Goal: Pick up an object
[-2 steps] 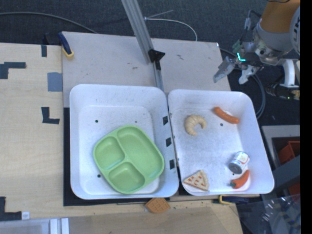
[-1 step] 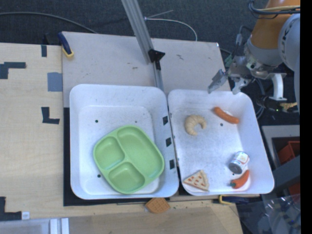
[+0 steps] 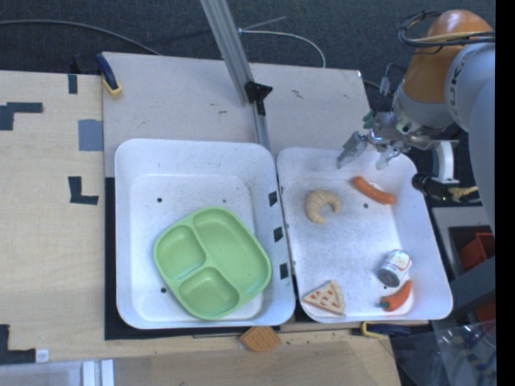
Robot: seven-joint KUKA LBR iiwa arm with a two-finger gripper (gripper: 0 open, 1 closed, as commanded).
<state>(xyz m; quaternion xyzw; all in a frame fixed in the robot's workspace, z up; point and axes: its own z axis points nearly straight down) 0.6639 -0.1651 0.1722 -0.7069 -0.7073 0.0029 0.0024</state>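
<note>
My gripper (image 3: pixel 366 156) hangs over the far edge of the right bin (image 3: pixel 354 244), fingers spread open with nothing between them. Just below and right of it lies an orange sausage (image 3: pixel 374 190). A tan croissant (image 3: pixel 322 205) sits left of the sausage, near the bin's middle. Toward the bin's near right corner are a small tin can (image 3: pixel 393 267) on its side and a red-orange pepper (image 3: pixel 397 297). A pizza slice (image 3: pixel 324 298) lies at the near edge.
The left bin (image 3: pixel 137 215) holds a green divided plate (image 3: pixel 212 261). A grey pole (image 3: pixel 229 43) slants across the bench behind the bins. A round cookie (image 3: pixel 258 339) lies outside, in front of the bins.
</note>
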